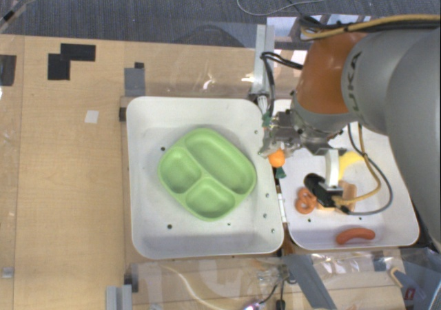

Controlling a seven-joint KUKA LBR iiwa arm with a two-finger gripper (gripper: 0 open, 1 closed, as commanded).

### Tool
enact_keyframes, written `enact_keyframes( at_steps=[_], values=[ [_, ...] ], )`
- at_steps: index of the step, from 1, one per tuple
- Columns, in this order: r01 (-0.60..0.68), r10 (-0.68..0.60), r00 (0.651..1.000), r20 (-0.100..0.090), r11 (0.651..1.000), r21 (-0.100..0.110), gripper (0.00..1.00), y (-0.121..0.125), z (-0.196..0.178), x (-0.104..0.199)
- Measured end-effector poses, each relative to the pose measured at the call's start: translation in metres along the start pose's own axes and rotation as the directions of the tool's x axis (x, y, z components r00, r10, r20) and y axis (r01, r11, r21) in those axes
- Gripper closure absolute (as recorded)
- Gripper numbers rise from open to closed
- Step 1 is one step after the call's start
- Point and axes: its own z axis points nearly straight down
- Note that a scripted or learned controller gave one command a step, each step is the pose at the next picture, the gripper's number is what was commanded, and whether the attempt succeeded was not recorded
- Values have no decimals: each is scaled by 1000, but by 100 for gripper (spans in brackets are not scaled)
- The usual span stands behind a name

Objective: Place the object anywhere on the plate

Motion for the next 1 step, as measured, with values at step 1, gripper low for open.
enact_keyframes(
  at_steps=[1],
  values=[
    [-1,1,1000,0,1000,0,0,0,0,0]
  ],
)
